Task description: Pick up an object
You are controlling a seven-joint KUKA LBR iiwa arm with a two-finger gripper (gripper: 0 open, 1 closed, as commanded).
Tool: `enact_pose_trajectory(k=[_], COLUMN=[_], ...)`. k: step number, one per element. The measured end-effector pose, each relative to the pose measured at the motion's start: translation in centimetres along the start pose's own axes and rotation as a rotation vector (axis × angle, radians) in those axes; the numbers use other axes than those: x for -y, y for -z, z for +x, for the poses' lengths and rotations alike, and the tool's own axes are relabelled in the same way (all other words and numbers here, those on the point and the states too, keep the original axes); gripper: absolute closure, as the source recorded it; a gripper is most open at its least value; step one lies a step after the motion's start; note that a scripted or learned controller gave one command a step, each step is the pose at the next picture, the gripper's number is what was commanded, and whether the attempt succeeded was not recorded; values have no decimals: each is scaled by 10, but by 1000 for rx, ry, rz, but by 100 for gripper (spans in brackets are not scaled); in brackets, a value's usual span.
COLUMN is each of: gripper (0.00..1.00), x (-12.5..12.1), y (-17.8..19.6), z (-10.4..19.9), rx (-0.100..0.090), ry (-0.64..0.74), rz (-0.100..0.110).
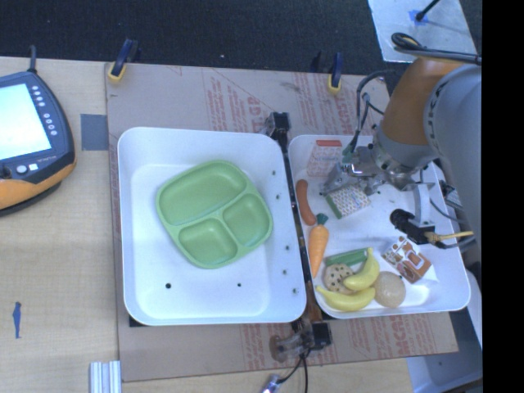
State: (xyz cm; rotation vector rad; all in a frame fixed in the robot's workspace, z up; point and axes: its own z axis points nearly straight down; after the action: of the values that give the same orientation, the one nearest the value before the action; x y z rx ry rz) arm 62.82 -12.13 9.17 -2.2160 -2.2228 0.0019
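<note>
Item: small patterned packet (349, 201), lying flat at the upper middle of the right bin (454, 301). Seemingly light, thin, flexible; edge pinch advised. End effector (354, 173) hovering just above it; spread or pressed together, cannot tell.

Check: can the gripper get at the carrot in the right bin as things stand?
Probably yes. The carrot lies exposed along the bin's left wall, nothing on top; the hot dog sits just above it, and the gripper hovers nearby.

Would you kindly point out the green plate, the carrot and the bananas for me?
green plate (214, 213): camera view, centre ridge between its compartments.
carrot (317, 249): camera view, middle of orange body.
bananas (357, 285): camera view, the yellow curve.
</note>
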Motion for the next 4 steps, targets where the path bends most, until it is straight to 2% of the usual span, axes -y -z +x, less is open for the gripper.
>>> enact_pose_trajectory(k=[1,2,3,4], gripper=[0,0,0,0], x=[-28,-4,35,-28], y=[0,0,0,0], z=[28,-10,14,21], rx=[0,0,2,0], ry=[0,-2,1,0], rz=[-1,1,2,0])
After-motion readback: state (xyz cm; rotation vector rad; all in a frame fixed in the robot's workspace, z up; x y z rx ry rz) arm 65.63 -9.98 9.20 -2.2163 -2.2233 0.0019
